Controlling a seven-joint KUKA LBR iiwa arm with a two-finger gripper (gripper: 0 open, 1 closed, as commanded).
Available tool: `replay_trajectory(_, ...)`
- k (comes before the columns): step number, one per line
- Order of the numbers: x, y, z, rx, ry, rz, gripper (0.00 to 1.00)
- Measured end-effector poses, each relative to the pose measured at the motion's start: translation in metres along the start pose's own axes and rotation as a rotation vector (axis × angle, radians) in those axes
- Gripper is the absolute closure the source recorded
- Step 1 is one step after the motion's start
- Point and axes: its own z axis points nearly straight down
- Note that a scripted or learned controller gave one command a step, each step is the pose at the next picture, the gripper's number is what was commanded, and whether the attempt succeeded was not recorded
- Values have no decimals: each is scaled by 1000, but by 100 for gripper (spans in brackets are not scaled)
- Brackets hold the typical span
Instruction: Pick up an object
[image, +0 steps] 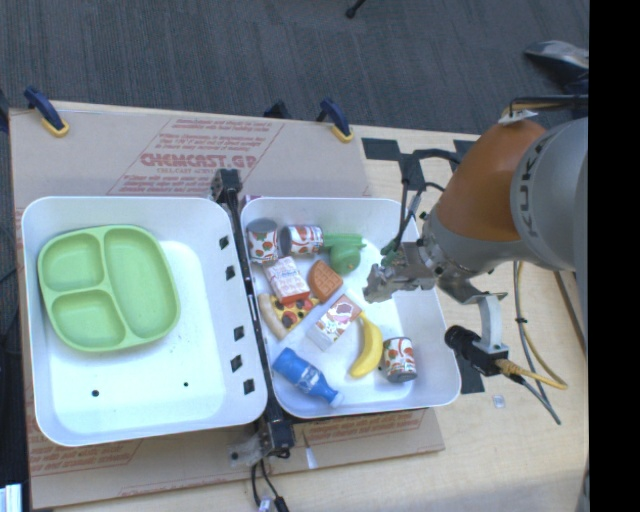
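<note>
The arm is a thick, rounded grey body with a broad orange band above the wrist. Its wrist narrows to a grey metal gripper of blocky parts. Thin black cables loop beside the wrist, and a yellow cable trails below it.

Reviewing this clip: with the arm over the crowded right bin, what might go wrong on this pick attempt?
Two risks. The toys in the right bin lie packed close, so the gripper may nudge the green toy or the banana rather than grasp one cleanly. Small round things like the can could roll or slip away.
</note>
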Motion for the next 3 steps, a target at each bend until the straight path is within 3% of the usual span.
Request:
replay_trajectory(1,0,0,0,1,0,-1,0)
replay_trajectory(2,-28,30,110,-1,-1,-2,0)
replay_trajectory(3,-27,31,100,1,-2,-7,100)
